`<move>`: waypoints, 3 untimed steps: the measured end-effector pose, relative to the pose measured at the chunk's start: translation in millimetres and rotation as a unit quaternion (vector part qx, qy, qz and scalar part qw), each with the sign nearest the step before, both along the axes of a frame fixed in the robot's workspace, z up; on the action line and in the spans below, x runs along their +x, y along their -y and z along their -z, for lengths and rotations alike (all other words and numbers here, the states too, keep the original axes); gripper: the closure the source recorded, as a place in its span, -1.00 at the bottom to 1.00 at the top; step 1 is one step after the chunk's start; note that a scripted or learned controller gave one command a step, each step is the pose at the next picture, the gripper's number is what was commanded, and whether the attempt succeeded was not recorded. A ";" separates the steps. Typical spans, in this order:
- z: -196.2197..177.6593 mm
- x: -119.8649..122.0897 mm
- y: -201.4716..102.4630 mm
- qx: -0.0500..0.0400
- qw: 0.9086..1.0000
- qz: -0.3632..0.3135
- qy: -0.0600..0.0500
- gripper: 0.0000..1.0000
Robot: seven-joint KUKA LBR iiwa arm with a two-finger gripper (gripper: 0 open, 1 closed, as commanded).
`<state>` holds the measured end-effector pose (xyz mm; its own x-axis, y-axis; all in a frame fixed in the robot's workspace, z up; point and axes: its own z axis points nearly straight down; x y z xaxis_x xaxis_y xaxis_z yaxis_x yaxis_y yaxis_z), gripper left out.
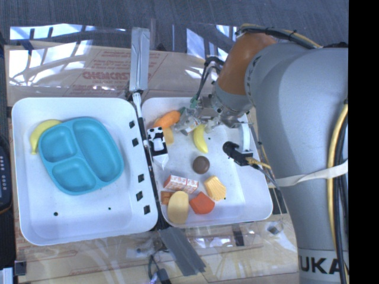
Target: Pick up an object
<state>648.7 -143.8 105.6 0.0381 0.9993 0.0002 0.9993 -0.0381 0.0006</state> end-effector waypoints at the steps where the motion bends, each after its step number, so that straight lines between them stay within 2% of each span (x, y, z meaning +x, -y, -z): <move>1: -10.2 0.3 -0.5 -0.001 1.000 -0.003 -0.001 1.00; 2: -9.7 0.0 -1.2 -0.001 1.000 -0.004 -0.002 -1.00; 3: -26.3 8.6 13.5 -0.001 0.996 -0.088 0.000 -1.00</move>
